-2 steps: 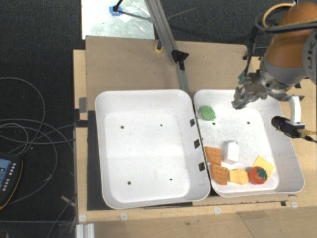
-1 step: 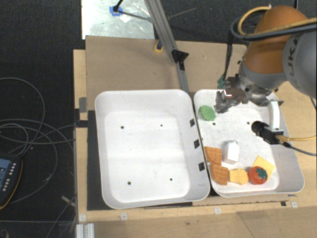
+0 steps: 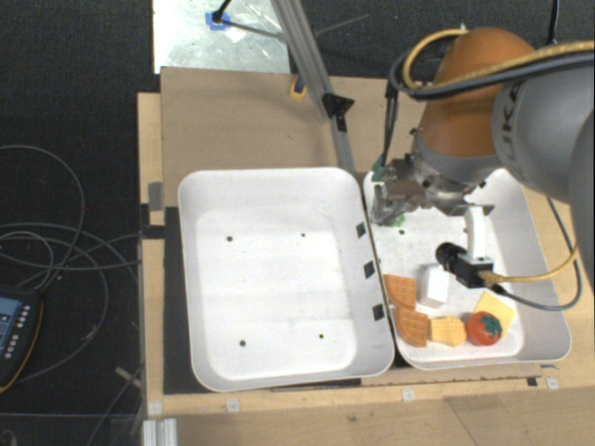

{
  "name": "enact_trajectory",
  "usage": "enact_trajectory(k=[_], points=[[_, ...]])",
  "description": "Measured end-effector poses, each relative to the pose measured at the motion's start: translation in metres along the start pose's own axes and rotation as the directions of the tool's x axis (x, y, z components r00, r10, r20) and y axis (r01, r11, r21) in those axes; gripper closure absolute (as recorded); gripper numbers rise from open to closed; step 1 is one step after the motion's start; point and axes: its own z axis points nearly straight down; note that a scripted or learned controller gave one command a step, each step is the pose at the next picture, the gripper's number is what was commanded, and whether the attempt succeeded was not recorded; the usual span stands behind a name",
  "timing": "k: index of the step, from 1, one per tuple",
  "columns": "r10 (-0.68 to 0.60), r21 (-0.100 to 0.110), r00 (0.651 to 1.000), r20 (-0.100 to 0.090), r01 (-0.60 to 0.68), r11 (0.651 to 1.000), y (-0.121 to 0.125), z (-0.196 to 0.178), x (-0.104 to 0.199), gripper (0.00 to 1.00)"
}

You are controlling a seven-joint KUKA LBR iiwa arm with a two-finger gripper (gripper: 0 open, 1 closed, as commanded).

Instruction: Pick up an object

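Tomato [image 3: 482, 328] and crackers [image 3: 402, 292] fill right bin [image 3: 547, 337].

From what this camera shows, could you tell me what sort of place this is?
Probably a robotics lab's grasping test bench: a grey arm with an orange band reaches over two shallow white plastic bins, small toy-like objects sit in the right-hand one, and loose cables trail across dark carpet.

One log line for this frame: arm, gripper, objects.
arm: over right white bin | gripper: low at bin's far-left corner, grasp unconfirmed | objects: red tomato-like toy, small white block, near edge
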Motion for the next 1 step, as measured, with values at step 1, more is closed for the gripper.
enact_trajectory(k=[1], points=[[-0.001,-0.001,1.0,0.0,0.001,1.0,-0.022,-0.0081,0.0483,1.0]])
